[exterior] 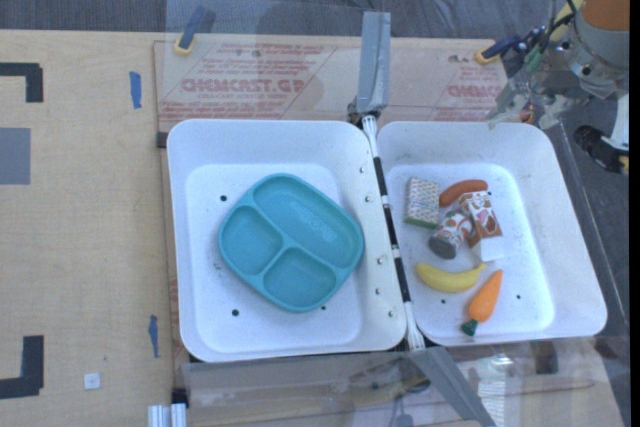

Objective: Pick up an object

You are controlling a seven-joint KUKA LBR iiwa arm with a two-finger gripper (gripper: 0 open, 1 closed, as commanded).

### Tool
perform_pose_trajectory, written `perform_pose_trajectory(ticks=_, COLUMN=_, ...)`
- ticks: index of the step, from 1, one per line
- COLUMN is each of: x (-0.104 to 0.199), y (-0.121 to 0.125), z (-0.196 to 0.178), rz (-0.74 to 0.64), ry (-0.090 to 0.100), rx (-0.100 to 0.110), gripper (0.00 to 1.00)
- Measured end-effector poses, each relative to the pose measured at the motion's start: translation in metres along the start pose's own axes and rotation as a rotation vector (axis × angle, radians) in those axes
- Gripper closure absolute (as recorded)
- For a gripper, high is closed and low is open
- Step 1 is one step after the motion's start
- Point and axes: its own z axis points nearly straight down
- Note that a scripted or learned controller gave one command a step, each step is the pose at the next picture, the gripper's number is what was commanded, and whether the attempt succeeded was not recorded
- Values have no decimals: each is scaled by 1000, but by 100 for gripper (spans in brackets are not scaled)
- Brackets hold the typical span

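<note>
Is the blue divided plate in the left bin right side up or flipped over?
Right side up. The blue divided plate lies flat in the left bin with its three hollow compartments facing the camera, and nothing sits in them.

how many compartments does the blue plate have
3. The teal plastic divided plate in the left white bin has one compartment along its upper right, one at left, one at bottom.

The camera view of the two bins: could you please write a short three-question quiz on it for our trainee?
1. True or false: the teal divided plate lies in the left bin.
2. Which lies nearest the right bin's front edge? A) carrot B) sausage C) banana
3. Fill in: the gripper sits above the right bin's far ____ corner.

Key: 1 true; 2 A; 3 right.
</note>
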Motion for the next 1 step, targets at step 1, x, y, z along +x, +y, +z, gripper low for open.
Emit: perform_pose_trajectory(ticks=1, x=19, y=-71, z=148, rz=65, ry=0, rx=-2, gripper=0)
